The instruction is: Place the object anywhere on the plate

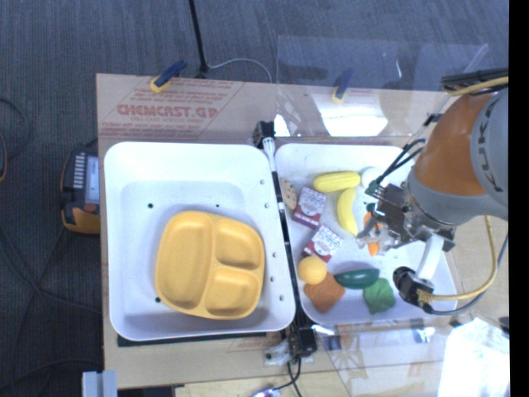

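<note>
Inside the right-hand shallow white bin (291,165), the likely object was one of a cluster of toy foods: a yellow plastic corn cob (335,181), a yellow banana (347,212), two small maroon-and-white packets (311,204), a yellow lemon-like ball (312,269) touching an orange lump (325,293), a dark green oblong piece (356,278) and a bright green leafy piece (379,296). Which of them was meant could not be told. All looked light, stiff and smooth, so probably slippery; the corn cob or banana would best be gripped across its narrow middle.

Just beside the banana, over the bin's right half, hung the gripper (374,231) of the grey-and-orange arm; whether it was wide, narrow or holding something could not be told, though a small orange bit showed close by it.

Well apart, in the left white bin (116,222), lay the yellow three-compartment plastic plate (211,263), bare. The bins' touching rims stood between object and plate, so a carry would need lift; above the plate, room looked open.
</note>
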Robot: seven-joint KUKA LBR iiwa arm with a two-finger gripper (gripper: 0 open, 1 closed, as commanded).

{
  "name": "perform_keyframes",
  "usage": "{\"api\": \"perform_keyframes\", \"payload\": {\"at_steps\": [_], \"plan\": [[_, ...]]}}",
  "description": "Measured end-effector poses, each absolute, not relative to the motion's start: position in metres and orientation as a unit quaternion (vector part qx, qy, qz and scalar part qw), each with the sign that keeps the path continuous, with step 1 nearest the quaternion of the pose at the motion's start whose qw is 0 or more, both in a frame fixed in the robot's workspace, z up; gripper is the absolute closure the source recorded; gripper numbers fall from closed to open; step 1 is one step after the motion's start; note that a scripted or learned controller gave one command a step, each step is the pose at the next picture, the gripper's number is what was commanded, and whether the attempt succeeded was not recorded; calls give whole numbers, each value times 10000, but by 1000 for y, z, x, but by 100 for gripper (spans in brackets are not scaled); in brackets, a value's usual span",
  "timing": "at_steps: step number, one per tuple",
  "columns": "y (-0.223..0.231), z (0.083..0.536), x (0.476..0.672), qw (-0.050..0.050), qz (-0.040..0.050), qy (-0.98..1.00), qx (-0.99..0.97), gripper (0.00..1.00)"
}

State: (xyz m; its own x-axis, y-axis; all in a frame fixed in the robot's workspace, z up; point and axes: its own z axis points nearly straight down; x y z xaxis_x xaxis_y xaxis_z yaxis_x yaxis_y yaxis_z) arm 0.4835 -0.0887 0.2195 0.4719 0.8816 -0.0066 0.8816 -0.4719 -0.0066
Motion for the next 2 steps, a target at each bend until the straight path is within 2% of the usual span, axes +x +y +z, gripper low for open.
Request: {"api": "perform_keyframes", "payload": {"at_steps": [1, 2], "plan": [[-99, 296, 505, -7, 31, -3436, -9391, 100], [-182, 222, 481, 11, 75, -1009, -9949, 100]]}}
